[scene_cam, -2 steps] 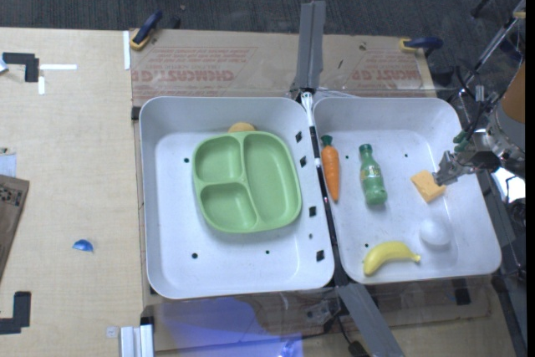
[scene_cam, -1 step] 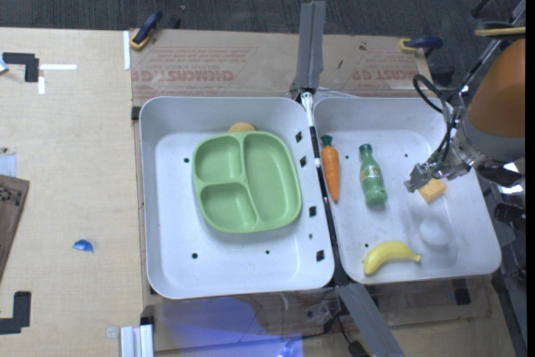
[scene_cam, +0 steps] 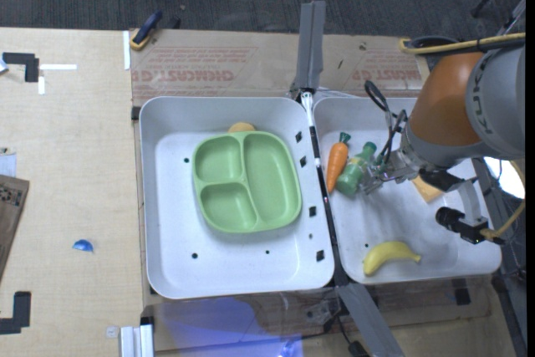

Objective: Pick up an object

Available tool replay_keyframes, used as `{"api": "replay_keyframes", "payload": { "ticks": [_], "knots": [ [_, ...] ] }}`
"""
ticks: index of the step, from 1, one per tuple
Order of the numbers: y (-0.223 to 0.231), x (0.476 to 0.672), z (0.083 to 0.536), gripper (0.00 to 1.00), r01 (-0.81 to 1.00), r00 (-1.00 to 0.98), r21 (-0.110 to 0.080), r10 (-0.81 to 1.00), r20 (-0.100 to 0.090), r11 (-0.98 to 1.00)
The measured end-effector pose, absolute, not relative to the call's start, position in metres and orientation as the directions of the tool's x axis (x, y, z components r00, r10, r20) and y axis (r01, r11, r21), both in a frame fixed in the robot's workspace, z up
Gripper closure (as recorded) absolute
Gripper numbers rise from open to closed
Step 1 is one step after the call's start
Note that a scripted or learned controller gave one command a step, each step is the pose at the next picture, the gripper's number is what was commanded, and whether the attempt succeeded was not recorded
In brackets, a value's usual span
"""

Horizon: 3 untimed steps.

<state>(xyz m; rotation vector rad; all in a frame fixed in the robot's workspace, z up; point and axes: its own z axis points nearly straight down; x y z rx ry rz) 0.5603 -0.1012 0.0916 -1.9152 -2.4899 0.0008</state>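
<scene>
The gripper (scene_cam: 374,177) sits low in the right bin (scene_cam: 435,263), pinching a green bottle (scene_cam: 354,171). A carrot (scene_cam: 335,165) lies touching the bottle at its nine o'clock; a banana (scene_cam: 389,256) lies at five o'clock, apart.

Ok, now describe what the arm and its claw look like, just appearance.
The arm is a thick, rounded grey body with a broad orange band above the wrist and dark lettering on the grey shell. A yellow cable runs along its top, and black cables loop near the wrist. The claw is a small metallic grey assembly with dark fittings, too cluttered to make out further.
</scene>
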Motion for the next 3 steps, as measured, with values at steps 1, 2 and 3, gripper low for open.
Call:
{"api": "replay_keyframes", "payload": {
  "ticks": [1, 2, 3],
  "knots": [
    [-0.079, 0.578, 0.191, 1.0, 0.989, -0.148, -0.001, 0.989, -0.001, 0.148],
    [-0.079, 0.578, 0.191, 0.0, 0.989, -0.148, -0.002, 0.989, -0.001, 0.148],
    [-0.099, 0.563, 0.129, 0.0, 0.946, -0.324, -0.002, 0.946, 0.0, 0.324]
  ]
}}
